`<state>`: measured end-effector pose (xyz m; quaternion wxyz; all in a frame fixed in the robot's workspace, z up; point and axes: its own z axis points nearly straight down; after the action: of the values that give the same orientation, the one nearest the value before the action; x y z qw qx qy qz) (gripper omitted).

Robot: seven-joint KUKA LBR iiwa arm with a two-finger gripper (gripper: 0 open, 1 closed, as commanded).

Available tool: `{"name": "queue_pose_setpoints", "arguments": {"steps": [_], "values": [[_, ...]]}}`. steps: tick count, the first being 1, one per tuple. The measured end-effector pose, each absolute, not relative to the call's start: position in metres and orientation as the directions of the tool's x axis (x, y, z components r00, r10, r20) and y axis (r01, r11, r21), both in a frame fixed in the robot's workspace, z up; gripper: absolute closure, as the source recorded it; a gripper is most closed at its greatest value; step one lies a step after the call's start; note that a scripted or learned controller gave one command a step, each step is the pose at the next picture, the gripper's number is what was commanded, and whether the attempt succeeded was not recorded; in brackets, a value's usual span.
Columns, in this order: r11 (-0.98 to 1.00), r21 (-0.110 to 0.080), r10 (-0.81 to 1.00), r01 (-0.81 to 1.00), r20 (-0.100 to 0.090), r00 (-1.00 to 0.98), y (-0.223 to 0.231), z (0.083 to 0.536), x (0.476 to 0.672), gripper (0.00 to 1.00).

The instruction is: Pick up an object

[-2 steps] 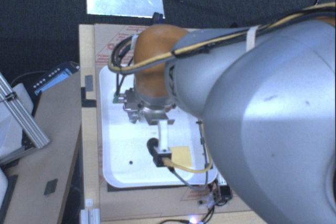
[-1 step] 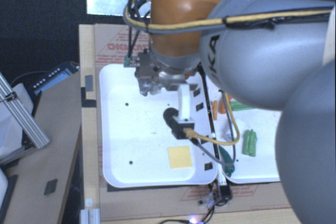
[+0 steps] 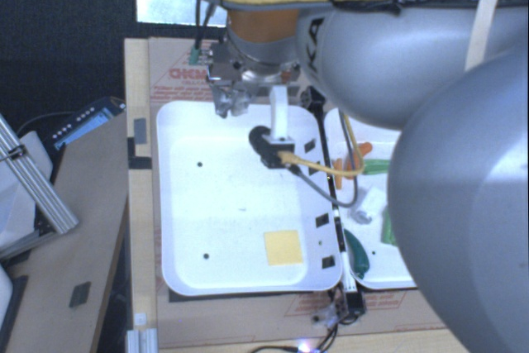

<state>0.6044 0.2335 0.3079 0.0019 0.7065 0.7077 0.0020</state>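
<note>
The grey metal two-finger gripper (image 3: 227, 105) is seen low over the far rim of the shallow white left-hand bin (image 3: 215, 207), at about 12 o'clock on that bin. Whether it is spread or closed cannot be told, as its tip is small and blurred. No contact with any object can be made out.

From the gripper, a flat yellow square piece (image 3: 283, 246) is found toward 5 o'clock, well apart from it. It lies flat on the floor of the left-hand bin, near the near rim, at about 5 o'clock in that bin.

Further out, toward 3 o'clock, the shallow white right-hand bin (image 3: 388, 283) is largely covered by the grey arm. In its visible strip, a small orange object (image 3: 361, 150) is seen at the far end with a light green object (image 3: 378, 167) just beside it. A dark green rounded object (image 3: 358, 255) lies at the near end, close to the wall between the bins.
</note>
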Motion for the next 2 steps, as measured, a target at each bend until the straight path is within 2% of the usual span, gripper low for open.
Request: {"name": "queue_pose_setpoints", "arguments": {"steps": [1,2], "values": [[0.001,-0.017,1.0,1.0,-0.005,-0.001,0.215,0.182,0.531,1.0],[0.004,0.015,1.0,1.0,0.004,-0.004,0.234,0.262,0.624,1.0]]}}
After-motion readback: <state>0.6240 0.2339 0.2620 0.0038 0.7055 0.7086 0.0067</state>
